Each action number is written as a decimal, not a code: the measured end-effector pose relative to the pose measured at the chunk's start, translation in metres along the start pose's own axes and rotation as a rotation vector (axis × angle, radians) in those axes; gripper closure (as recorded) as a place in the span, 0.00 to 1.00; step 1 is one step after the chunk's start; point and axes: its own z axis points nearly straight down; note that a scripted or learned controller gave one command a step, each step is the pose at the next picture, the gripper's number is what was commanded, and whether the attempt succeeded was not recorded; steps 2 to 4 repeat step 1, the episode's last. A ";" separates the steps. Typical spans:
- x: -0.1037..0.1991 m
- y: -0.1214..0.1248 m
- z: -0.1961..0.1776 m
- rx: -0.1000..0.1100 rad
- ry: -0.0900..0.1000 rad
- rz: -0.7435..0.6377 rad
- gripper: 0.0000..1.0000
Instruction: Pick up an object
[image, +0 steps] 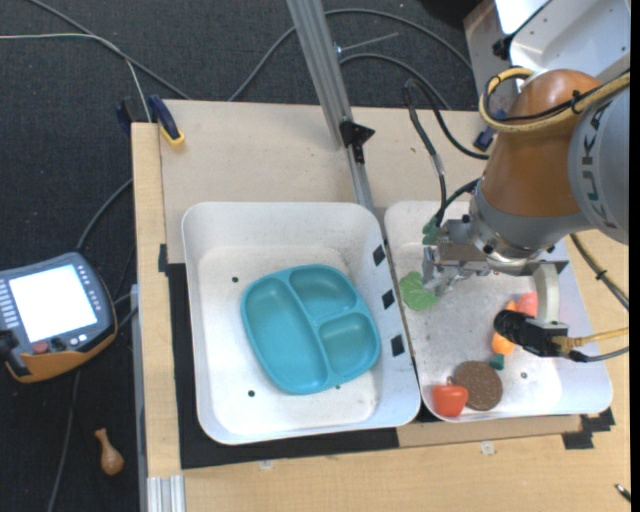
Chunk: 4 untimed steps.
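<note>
Low over the right-hand white bin (590, 385) hangs the grey two-finger gripper (437, 275), its tip pointing toward the wall this bin shares with its neighbour. Just beneath and slightly left of that tip lies a small flat green piece, leaf-like in shape (417, 294). The two look to be touching or very nearly so, yet nothing shows between the metal tips, so this is best read as an approach to a grasp, not a hold. Whether the gripper is parted or closed cannot be told from this angle, because the wrist housing and the bulky orange band of the arm (535, 130) cover most of it.

The green piece seems the likeliest target simply because it sits right under the tool. Its position close to the bin wall probably explains the slanted reach from the right: a straight drop there would risk striking the rim.

Other candidates lie nearer the front of the same bin: a round brown disc like a cookie (479, 385), a small red rounded object (449, 399) touching its left edge, and orange-pink bits (520, 303) beside a black cabled fitting (530, 332) on the arm.

The left white bin (215, 330) holds a turquoise plastic plate with three compartments (311, 326), lying flat, well apart from the gripper.
</note>
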 end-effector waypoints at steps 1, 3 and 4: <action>0.057 -0.018 0.008 0.001 0.000 0.000 1.00; 0.057 -0.018 0.008 0.001 0.000 0.000 1.00; 0.057 -0.018 0.008 0.001 0.000 0.000 1.00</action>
